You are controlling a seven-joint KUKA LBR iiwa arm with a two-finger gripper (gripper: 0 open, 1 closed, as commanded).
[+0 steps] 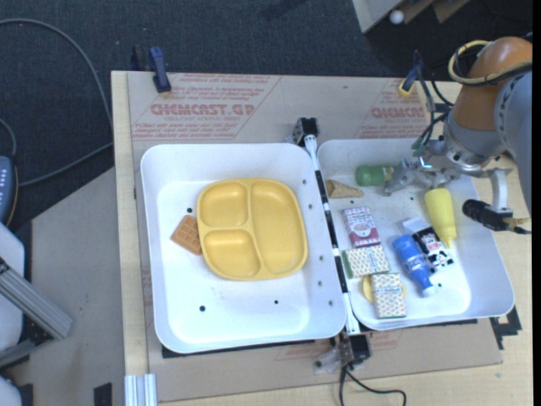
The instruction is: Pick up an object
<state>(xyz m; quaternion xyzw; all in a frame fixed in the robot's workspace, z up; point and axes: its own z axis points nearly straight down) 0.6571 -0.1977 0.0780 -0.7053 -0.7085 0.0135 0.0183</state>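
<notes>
We see the tool (404, 178) low in the right bin (499, 299), beside a green bottle (369, 175); whether it is open or closed we cannot tell. Nothing appears lifted, so we judge the pick not yet done. A glossy yellow bottle (440, 213), blue tube (415, 263) and flat printed packets (361, 225) lie nearby.
</notes>
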